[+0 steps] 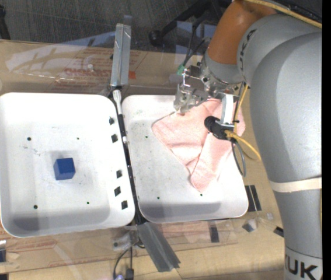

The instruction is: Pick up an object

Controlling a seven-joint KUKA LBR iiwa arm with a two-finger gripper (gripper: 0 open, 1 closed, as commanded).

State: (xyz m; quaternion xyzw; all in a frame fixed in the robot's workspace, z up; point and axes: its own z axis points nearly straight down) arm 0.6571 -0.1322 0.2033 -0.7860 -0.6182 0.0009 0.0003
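Observation:
A pink cloth [199,142] lies crumpled in the right bin [153,197], spread from its upper middle down towards the right. My gripper [183,105] hangs over the bin's upper edge, its tip at the cloth's top left corner. Whether it touches the cloth is unclear. A small blue cube [64,168] sits in the left bin [13,214], left of centre and far from the gripper.
The grey arm [282,98] with its orange band covers the right side of the right bin. A grey metal bar [120,54] stands at the back between the bins. Black clips line the divider [123,162].

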